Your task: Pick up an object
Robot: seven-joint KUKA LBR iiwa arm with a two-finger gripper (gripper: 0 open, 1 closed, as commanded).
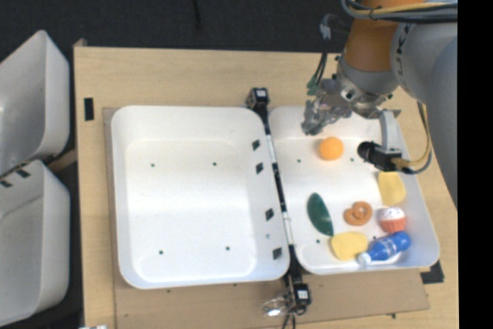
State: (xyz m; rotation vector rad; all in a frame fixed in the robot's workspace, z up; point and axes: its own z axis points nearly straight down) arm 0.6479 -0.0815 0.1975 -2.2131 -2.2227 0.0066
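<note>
My gripper hangs over the far left part of the right bin, its grey fingers pointing down. Nothing shows between them. An orange ball lies just to the right of and nearer than the gripper, apart from it. Further toward the near edge lie a dark green oblong piece, an orange ring-shaped piece, a yellow block, a flat yellow piece, a red and white object and a blue and white object.
The left bin sits beside the right one, with a row of small black clips along the divider between them. A black part of the arm's fitting hangs over the right bin's far right side.
</note>
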